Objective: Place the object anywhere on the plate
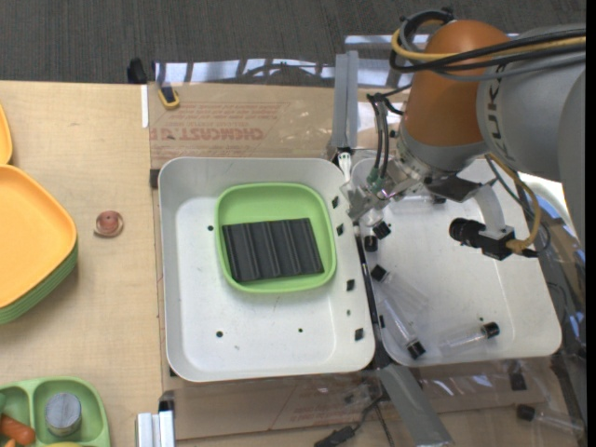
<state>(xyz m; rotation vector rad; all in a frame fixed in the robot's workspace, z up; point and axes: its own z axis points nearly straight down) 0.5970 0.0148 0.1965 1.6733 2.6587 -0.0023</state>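
**A:** Far left of the claw [368, 217] there's a stack of orange plates [33, 236], one small reddish disc [109, 223] and a green divided tray [51, 415] in the corner. What about the bins?

**B:** Two white bins. The left bin [186, 324] holds one green plate [275, 203], and one dark ribbed slab [275, 250] lies flat on it. Its long axis runs roughly left-right, tilted a touch, with the ribs running crosswise. It's left of the claw and a bit nearer the camera, not touching.

**A:** Claw open or closed?

**B:** Honestly can't tell. It hangs over the right bin [521, 333], at its left edge.
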